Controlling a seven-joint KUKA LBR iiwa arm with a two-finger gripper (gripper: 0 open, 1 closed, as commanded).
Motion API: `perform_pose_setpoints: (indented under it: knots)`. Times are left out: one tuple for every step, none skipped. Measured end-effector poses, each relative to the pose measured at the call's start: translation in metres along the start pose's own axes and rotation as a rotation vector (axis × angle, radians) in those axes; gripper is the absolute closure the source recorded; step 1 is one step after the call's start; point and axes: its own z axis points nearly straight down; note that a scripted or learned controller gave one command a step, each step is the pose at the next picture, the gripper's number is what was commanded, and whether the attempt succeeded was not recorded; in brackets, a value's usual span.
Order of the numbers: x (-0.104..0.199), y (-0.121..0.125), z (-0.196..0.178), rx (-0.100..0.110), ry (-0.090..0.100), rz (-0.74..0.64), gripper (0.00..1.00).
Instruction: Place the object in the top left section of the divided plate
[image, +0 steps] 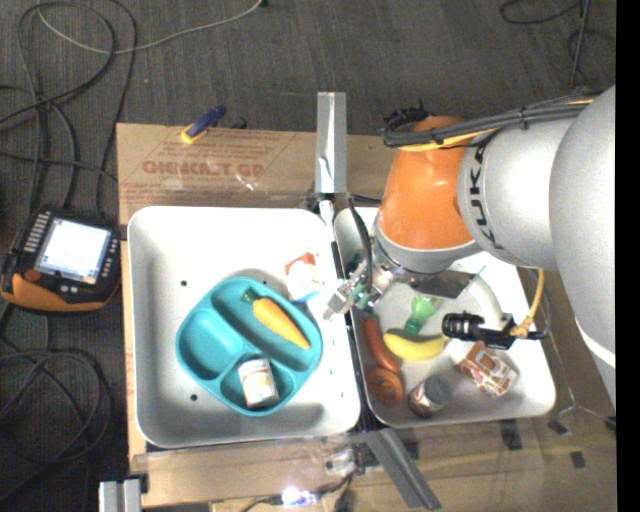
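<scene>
A: What lies at the far left?
B: One orange-edged handheld controller (62, 258) on the floor, beside the bench.

A: And in the left bin (160, 240)?
B: One teal divided plate (205, 345) with three sections. One carrot (281, 321) lies in its far right section; one small jar (257, 382) stands in its near section; the left section is bare. One small red-and-white item (301, 272) rests just beyond the plate's far edge.

A: Where is the gripper (352, 295)?
B: Over the divide between the two bins, below the arm's (520, 190) orange band. Whether its fingers are spread or pressed together cannot be told.

A: Count the right bin (545, 395).
B: One brown sausage-shaped item (374, 345), one banana (415, 347), one green item (423, 311), one dark can (432, 395) and one red-and-white packet (489, 369).
</scene>
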Motion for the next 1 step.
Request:
perform_pose_setpoints:
  knots:
    - [0.055, -0.0188, 0.0005, 0.001, 0.003, 0.006, 1.0]
